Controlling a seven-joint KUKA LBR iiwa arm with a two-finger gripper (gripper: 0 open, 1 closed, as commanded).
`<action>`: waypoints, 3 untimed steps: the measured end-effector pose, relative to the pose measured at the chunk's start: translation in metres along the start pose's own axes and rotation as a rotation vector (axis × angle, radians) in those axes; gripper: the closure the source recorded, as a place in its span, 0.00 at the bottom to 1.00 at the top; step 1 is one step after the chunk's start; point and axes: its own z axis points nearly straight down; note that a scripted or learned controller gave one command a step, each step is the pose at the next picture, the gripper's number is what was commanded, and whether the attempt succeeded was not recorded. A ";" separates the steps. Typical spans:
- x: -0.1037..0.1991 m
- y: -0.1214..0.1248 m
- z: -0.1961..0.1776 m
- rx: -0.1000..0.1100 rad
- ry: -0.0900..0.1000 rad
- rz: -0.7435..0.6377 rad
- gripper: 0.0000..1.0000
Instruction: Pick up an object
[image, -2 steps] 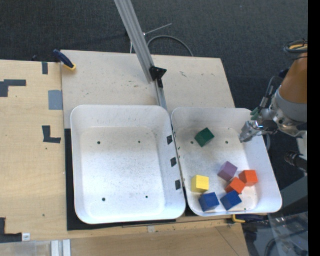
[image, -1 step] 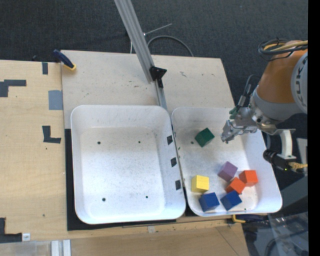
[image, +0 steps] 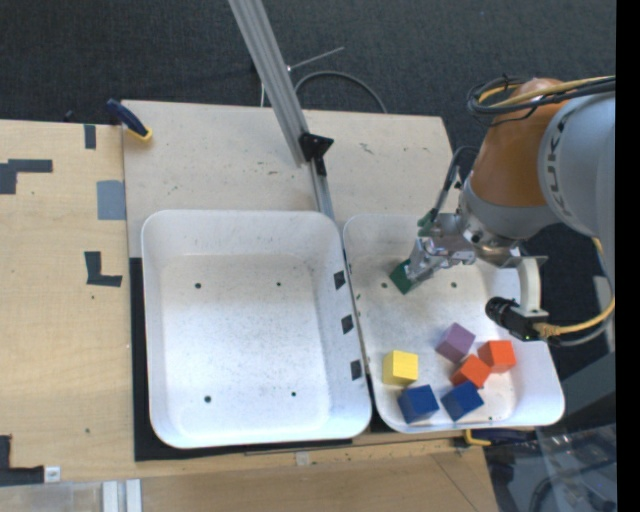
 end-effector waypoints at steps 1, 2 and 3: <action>0.061 0.008 -0.012 -0.002 0.001 -0.002 1.00; 0.105 0.014 -0.014 -0.001 0.000 0.000 1.00; 0.160 0.033 -0.023 -0.002 0.001 -0.002 1.00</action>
